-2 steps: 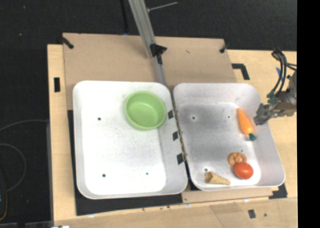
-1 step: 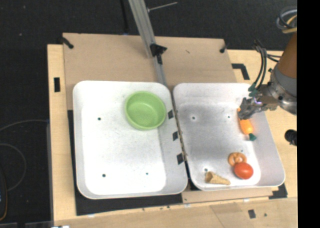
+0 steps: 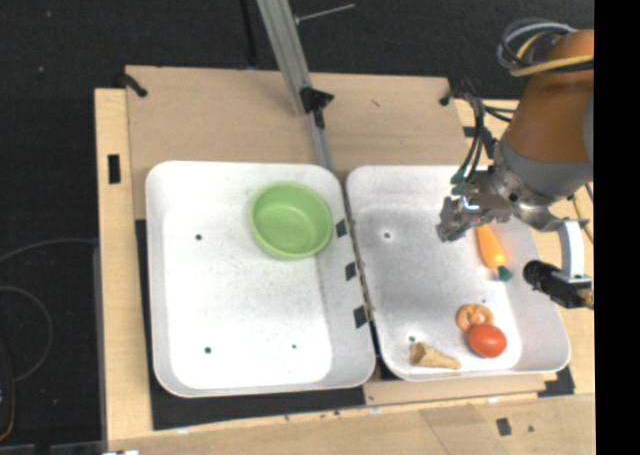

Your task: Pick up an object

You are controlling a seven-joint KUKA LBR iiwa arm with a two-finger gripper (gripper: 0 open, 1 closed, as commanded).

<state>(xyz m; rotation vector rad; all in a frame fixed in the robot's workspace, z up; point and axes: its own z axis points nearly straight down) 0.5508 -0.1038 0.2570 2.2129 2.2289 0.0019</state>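
you see two white bins, the left bin and the right bin, both lightly speckled grey with a few dark dots. the bowl is light green. the carrot is orange with a green tip. the tomato is red; the pretzel is orange-brown; the cone is tan. the bench is pale brown. the arm is orange above grey, and the gripper is grey metal.

I see my grey arm with its orange band reaching in from the right, wrist bent down, the two-finger gripper hanging low.
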